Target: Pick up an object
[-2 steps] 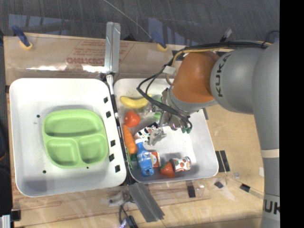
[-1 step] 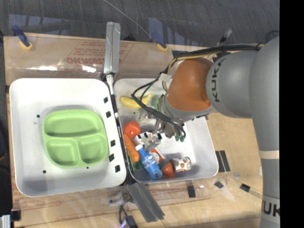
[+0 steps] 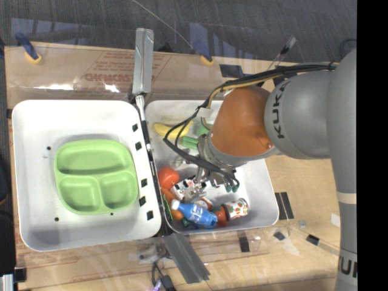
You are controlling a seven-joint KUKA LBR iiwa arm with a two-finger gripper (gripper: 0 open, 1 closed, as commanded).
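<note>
My gripper (image 3: 209, 182) hangs low in the right bin (image 3: 262, 194), under the arm's orange band, just above a pile of small objects. Under and beside it lie a white and red item (image 3: 185, 190), an orange rounded object (image 3: 168, 177) to its left, a blue bottle (image 3: 197, 215) in front, and a small printed can (image 3: 237, 209) at the front right. A yellow banana-like piece (image 3: 166, 131) and a green item (image 3: 189, 142) lie at the bin's back, partly hidden by the arm. Nothing is visibly lifted.
The left bin (image 3: 30, 162) holds a green divided tray (image 3: 95, 176). A black-clipped divider wall (image 3: 145, 162) separates the two bins. The arm's wrist covers the middle and back of the right bin.
</note>
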